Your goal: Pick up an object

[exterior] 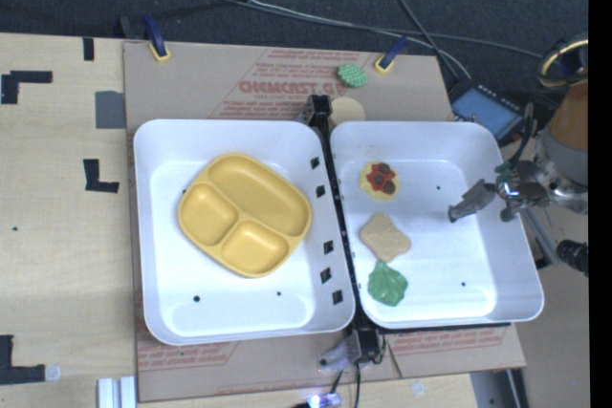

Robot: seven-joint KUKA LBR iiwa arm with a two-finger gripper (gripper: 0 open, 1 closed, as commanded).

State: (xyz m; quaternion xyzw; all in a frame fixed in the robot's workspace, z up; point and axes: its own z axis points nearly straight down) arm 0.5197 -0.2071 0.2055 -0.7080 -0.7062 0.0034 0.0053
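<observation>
In the right bin (478, 148) lie three small toy foods along its left side: a round yellow piece with red and dark topping (380, 180), a tan bread-like piece (384, 237) and a green leafy piece (387, 285). My gripper (486, 207) hovers over the right side of that bin, well to the right of the three pieces. It is open, with nothing between its fingers; one dark finger (466, 206) points left toward the bin's middle.
The left bin (153, 158) holds a yellow divided plate (245, 213). Behind the bins, on the cardboard, lie a green textured piece (351, 75) and a pale round piece (348, 109). Cables run across the dark floor at the back.
</observation>
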